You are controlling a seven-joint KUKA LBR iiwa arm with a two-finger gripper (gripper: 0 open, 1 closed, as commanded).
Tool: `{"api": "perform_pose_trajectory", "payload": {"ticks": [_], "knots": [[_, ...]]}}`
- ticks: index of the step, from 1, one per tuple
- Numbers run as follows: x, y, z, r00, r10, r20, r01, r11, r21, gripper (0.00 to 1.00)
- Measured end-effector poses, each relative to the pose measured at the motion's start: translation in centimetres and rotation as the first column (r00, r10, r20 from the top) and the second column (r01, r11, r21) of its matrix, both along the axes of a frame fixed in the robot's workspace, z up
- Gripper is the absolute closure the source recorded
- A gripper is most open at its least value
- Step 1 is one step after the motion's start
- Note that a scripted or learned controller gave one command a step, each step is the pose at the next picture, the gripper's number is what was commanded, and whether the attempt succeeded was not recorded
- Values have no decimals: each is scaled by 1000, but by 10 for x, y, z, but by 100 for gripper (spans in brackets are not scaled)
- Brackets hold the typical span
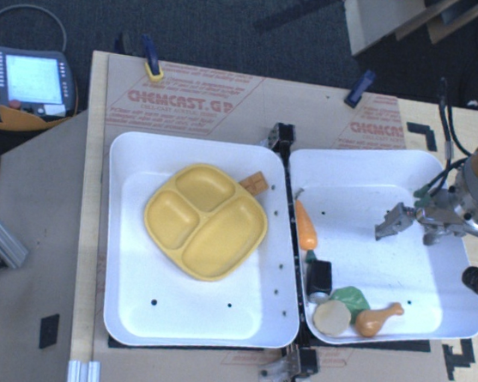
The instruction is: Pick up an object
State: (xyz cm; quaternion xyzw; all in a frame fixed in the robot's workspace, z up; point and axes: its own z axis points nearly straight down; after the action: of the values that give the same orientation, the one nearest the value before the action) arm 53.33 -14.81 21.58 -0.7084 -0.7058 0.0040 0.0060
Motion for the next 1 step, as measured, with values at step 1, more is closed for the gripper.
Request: {"api": "perform_pose_trajectory", "payload": {"ticks": [1], "knots": [[3, 0, 7, 1000, 4, 14, -4, 1000, -3, 0]]}}
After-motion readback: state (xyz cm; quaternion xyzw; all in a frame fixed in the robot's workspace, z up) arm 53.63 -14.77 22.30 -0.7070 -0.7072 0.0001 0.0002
